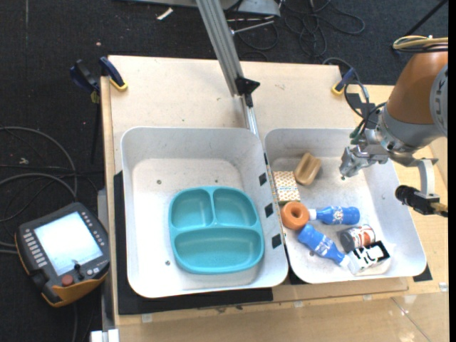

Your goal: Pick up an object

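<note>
My gripper [348,167] hangs over the back right part of the right bin [399,191], with nothing seen between its fingers. To its left lies a tan bread-shaped block [308,168]. Lower in the bin are a patterned card packet [286,186], an orange doughnut ring [294,214], two blue bottles [336,216] [318,241], and a red, black and white item [365,246] at the front right. All of these lie apart from the gripper.
The left bin [142,155] holds a teal divided plate [214,229]. A metal pole [222,38] slants down to the wall between the bins. Clamps sit at the bench's back corners [112,73] [343,79]. A teach pendant [63,251] rests on the floor at the left.
</note>
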